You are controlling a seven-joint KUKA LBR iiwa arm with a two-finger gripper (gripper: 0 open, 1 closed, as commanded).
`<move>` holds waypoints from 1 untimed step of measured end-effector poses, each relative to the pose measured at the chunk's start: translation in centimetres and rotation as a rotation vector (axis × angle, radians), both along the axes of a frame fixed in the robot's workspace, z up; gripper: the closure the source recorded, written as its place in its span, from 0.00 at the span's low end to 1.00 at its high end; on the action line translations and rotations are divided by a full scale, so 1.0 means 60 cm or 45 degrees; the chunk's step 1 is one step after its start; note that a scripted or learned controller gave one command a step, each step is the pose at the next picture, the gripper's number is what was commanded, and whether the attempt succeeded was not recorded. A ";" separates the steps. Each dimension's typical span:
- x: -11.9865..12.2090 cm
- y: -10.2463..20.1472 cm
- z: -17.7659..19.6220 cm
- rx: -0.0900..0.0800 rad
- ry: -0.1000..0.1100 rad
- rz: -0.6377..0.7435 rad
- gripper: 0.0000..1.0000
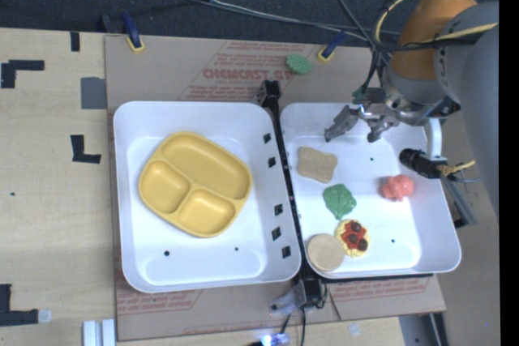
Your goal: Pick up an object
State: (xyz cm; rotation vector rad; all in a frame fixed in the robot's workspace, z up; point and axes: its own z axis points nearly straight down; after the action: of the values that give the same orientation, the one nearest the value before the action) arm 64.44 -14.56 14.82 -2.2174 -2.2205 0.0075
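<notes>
Hovering with fingers (357, 124) spread and empty, the arm sits just above the toast (316, 164).

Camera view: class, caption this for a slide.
Open claw hovers over right bin of toy food; yellow tray in left bin.

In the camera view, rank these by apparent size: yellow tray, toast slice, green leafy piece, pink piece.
1. yellow tray, by far the largest
2. toast slice
3. green leafy piece and pink piece look about alike; I won't rank them.
</notes>
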 end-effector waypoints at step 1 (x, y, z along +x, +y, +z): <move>0.003 0.007 -0.104 -0.001 -0.007 0.000 0.00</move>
State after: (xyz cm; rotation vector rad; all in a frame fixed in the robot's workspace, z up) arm 64.60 -14.17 8.58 -2.2205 -2.2234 0.0020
